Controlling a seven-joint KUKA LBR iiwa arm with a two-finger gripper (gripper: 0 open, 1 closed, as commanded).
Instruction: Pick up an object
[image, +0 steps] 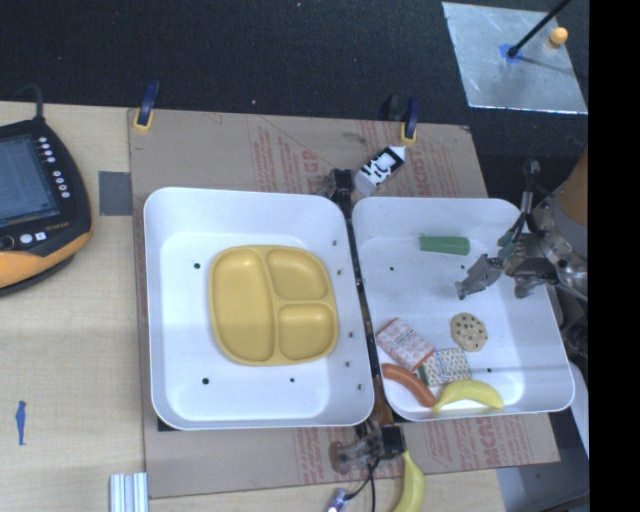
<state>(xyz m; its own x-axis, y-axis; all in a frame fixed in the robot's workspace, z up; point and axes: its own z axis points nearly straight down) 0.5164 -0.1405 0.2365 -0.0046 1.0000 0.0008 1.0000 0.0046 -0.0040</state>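
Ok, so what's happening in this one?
The arm's pincer hangs open over the right bin, holding nothing. Below it lie a cookie, a banana, a sausage and small packets; a green block sits further back. The left bin holds a yellow divided tray. Nothing is picked yet.

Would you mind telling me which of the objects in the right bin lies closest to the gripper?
The round tan cookie does, just below the gripper; the flat green block lies slightly farther, up-left.
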